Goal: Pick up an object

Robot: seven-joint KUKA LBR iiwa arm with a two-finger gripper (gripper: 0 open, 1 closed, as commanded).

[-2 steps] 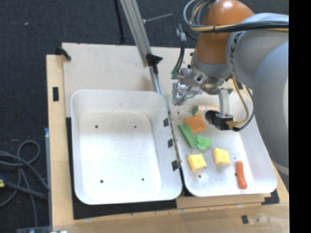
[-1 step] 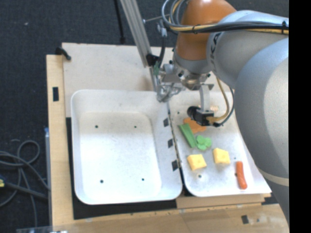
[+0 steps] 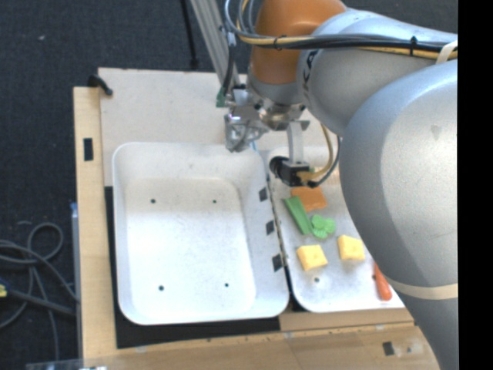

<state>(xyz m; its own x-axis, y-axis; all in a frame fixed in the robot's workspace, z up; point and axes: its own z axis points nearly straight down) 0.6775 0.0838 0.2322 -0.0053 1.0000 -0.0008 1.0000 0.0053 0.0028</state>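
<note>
Tool (image 3: 240, 139) first: from my seat it hangs over the far edge of the left bin (image 3: 127, 206), close to that bin's far right corner, and I see nothing between its tips; whether it is apart or together I cannot tell, the metal parts blur into one grey clump against the white rim. Everything worth picking lies in the right bin (image 3: 339, 299), across the divide. An orange block (image 3: 311, 198) sits toward that bin's far end, touching a green stick (image 3: 297, 214) that runs slantwise along the left wall, with a small green lump (image 3: 323, 226) just beside the stick's near end. Two yellow blocks (image 3: 312, 257) lie nearer the front edge, apart from each other, the second one (image 3: 351, 248) close under the arm (image 3: 400, 168). An orange stick (image 3: 380, 285) lies at the right, half hidden by the arm. I judge the step in hand to be choosing a target and getting above it, since the tool is over the wrong bin. I would go for the left yellow block: it stands clear of its neighbours, so the tips can straddle it without nudging anything. I would avoid the orange block and green stick, which crowd each other and the wall. My plan is to travel high across the two rims, centre squarely, and descend straight.
</note>
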